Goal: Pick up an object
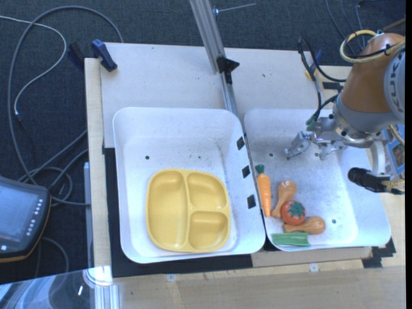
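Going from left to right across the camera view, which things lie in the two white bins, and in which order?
yellow divided plate → carrot → tomato. The gripper hangs over the right bin, higher in the picture. I leave out the other toy foods, which overlap.

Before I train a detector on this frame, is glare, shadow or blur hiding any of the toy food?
Camera view: even lighting, soft shadows; the carrot, tomato and green pod read sharp. The white bins look bright but not blown out. A reflective glare patch sits at the lower left edge, off the bins. The gripper looks slightly soft.
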Controlling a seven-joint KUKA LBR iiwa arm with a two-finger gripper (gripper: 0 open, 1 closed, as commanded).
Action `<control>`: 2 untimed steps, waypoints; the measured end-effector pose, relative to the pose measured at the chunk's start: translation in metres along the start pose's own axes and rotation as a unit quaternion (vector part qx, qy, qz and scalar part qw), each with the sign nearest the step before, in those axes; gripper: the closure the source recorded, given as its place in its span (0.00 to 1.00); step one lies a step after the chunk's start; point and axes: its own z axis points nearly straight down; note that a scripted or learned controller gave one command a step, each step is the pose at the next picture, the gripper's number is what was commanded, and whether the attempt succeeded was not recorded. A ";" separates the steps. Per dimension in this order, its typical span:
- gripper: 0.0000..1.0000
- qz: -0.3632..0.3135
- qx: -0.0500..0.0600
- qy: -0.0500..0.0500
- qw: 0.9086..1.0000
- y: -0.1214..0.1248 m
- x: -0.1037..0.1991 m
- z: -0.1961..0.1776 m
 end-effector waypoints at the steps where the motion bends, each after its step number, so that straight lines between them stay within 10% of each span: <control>1: 0.00 0.000 0.001 0.000 1.000 -0.001 0.007 0.062; 2: 1.00 0.000 -0.004 0.000 1.000 0.001 0.006 0.047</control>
